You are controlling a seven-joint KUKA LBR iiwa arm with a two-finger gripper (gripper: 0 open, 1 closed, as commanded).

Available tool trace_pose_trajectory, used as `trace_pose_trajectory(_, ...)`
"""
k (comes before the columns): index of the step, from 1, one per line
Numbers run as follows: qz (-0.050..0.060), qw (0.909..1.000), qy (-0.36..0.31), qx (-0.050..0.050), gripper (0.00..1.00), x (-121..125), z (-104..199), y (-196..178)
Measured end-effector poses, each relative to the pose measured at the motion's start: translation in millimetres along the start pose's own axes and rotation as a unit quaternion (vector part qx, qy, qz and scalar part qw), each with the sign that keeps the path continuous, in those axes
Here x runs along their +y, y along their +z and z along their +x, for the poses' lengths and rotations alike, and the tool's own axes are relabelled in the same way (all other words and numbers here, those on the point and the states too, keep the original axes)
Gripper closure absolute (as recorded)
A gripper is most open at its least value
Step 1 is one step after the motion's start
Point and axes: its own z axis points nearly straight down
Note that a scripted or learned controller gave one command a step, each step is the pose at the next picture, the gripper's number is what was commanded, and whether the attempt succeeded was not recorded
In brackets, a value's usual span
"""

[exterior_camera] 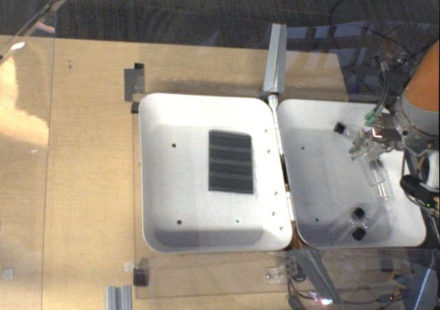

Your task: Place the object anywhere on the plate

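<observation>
A dark ribbed rectangular plate lies flat in the middle of the left bin. My gripper hangs over the upper right part of the right bin, below the arm's orange band. A small black object rests on the right bin's floor, just left of the gripper and apart from it. Near that bin's front edge sits a translucent piece with two small dark parts. The gripper is far to the right of the plate.
A grey metal post stands behind the seam between the bins. Small black brackets sit on the wooden bench by the left bin's corners. Cables hang at the right behind the arm.
</observation>
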Motion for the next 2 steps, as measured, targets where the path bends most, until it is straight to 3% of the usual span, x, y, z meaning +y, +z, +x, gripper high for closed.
trace_pose_trajectory(1,0.002,1.0000,0.004,0.000,1.00,28.4,60.9,107.9)
trace_pose_trajectory(2,0.000,0.9999,0.014,0.001,1.00,60.1,151.6,24.5)
